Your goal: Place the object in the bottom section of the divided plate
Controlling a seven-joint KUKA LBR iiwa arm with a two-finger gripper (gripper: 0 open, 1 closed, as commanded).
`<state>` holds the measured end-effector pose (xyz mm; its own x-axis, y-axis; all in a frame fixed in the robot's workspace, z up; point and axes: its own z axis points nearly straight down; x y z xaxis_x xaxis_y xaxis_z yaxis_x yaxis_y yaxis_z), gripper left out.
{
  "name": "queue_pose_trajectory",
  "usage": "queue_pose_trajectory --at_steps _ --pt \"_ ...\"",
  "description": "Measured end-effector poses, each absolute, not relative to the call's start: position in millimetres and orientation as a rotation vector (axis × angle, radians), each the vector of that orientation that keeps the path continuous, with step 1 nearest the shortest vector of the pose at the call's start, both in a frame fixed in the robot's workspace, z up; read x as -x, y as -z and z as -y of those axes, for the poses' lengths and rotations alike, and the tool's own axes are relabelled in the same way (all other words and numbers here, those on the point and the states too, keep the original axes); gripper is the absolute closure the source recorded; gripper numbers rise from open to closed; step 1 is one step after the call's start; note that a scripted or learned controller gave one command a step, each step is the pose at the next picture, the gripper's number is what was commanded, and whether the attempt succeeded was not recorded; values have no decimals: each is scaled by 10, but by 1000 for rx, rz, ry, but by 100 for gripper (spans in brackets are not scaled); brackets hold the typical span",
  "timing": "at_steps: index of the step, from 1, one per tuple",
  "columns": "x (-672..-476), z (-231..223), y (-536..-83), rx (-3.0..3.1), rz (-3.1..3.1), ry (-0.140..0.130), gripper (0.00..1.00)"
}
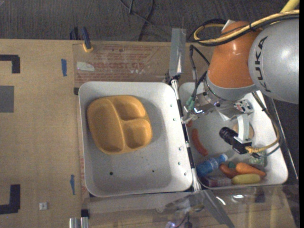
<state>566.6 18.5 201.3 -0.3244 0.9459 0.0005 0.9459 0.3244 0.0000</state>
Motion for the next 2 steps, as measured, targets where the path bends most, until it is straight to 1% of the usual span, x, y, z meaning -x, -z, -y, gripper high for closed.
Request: queue_pose_trajectory --at_steps 1,2 --pt "-6389 -1432 -2388 1970 2449 4 100" --pt "-6031 -2042 -2568 1959 2455 0 100"
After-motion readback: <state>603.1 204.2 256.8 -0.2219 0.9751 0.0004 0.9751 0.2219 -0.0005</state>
